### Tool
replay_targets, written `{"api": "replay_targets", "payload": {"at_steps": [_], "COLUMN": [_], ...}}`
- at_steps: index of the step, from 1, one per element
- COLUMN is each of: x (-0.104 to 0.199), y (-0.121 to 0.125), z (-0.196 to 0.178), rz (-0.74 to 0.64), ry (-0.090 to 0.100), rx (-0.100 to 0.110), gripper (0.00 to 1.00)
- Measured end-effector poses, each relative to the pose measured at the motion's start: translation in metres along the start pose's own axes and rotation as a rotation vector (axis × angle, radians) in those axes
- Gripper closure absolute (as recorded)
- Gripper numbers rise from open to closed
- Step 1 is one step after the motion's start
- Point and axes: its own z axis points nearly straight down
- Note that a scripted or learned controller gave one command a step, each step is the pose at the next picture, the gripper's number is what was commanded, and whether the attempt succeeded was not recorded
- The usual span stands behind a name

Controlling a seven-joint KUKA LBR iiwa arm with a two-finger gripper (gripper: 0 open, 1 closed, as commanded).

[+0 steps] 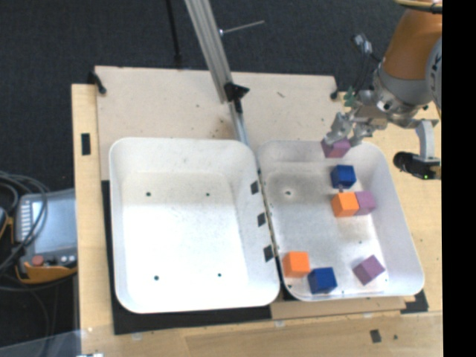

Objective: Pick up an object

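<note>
While the gripper (341, 136) hung over the right bin (394, 199) far edge, it clasped a purple block (336, 149); other blocks lay nearer.

Setting: robotics lab or test cell. Evidence: plywood bench (186, 95) carrying two shallow white bins (119, 199); aluminium extrusion mast (208, 39) rising from the bench; industrial arm (409, 50) (grey, orange band); control pendant (44, 233) and loose cables (15, 192) on dark carpet (74, 21); small coloured foam cubes (344, 204).
</note>
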Motion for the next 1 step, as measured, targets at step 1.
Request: {"api": "replay_targets", "payload": {"at_steps": [1], "x": [-0.0016], "y": [0.0002], "z": [-0.0012], "rz": [-0.001], "ry": [0.000], "rx": [0.006], "gripper": [1.00]}}
